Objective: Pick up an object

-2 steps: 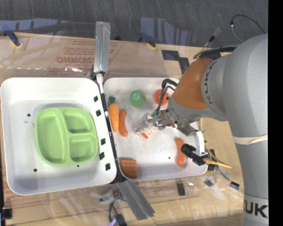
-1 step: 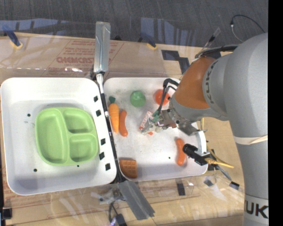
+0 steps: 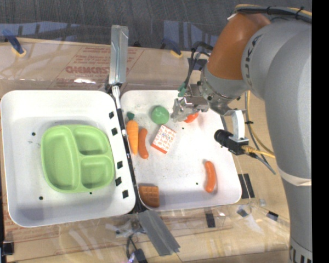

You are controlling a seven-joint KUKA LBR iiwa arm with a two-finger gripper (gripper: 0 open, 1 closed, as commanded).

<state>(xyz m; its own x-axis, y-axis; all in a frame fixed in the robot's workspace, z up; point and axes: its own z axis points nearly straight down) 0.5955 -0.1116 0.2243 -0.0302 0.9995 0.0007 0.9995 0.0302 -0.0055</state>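
My gripper hangs low over the back of the right bin. A small red object peeks out just under it, touching or nearly touching it. A green ball lies just left of the gripper. In front of it sits a white box with red print. An orange carrot and a reddish sausage lie side by side along the bin's left wall. Another sausage rests at the front right, and a brown waffle piece in the front left corner.
The left bin holds a green divided plate. A raised divider with black clips separates the two bins. The grey arm with its orange band fills the upper right, with a black cable fitting over the bin's right edge.
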